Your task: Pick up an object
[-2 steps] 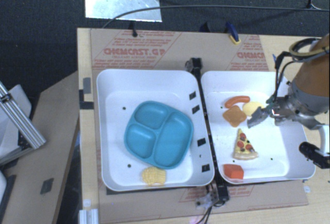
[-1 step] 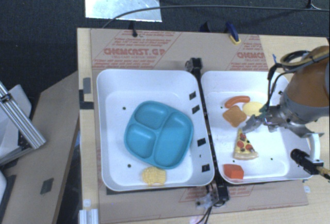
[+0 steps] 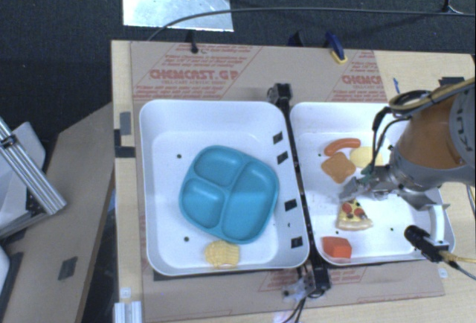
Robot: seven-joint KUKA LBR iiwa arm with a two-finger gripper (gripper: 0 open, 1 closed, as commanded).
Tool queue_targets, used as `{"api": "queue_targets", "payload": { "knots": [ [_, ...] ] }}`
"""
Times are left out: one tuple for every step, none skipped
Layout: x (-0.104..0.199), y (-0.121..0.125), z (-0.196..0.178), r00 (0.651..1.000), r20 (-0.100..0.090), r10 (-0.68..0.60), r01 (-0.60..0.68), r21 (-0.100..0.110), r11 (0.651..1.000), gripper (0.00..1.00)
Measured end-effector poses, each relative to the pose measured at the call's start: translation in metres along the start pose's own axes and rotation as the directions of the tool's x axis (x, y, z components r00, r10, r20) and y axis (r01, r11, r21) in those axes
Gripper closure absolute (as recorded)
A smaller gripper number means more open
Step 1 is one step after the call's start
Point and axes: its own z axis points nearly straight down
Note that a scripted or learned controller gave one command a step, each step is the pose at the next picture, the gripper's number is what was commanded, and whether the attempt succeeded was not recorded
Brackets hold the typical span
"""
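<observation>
Grey arm with the orange band (image 3: 439,137) comes in from the right, over the right-hand shallow white bin (image 3: 312,158). Two-finger gripper (image 3: 355,193) hangs low at the middle of that bin. Can't tell from this angle if the jaws are spread or pressed together: the tips blur into the wrist hardware. Nothing visibly between them.

Relative to the jaws:
- Toy pizza slice, yellow with red dots (image 3: 354,216): just below the tips on the bin floor, very near, contact unclear.
- Tan toast-like square (image 3: 338,166): just above and slightly left, apart from the tips.
- Orange-red sausage-shaped piece (image 3: 341,144): farther up, beyond the toast.
- Pale yellow rounded piece (image 3: 361,157): above the jaws, partly hidden behind the wrist.
- Red-orange block (image 3: 337,247): below and left, near the bin's front wall, well apart.

Left-hand shallow white bin (image 3: 149,165), well left of the jaws, across the divider: light blue plastic plate with three compartments (image 3: 229,193) at centre; bumpy yellow corn-like piece (image 3: 222,254) at its front edge, touching or just beside it.
</observation>
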Motion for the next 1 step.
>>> {"api": "queue_targets", "payload": {
  "knots": [
    [-0.0005,0.0015,-0.0134,1.0,0.001,0.0,0.0,-0.005,1.0,1.0]
  ]
}}
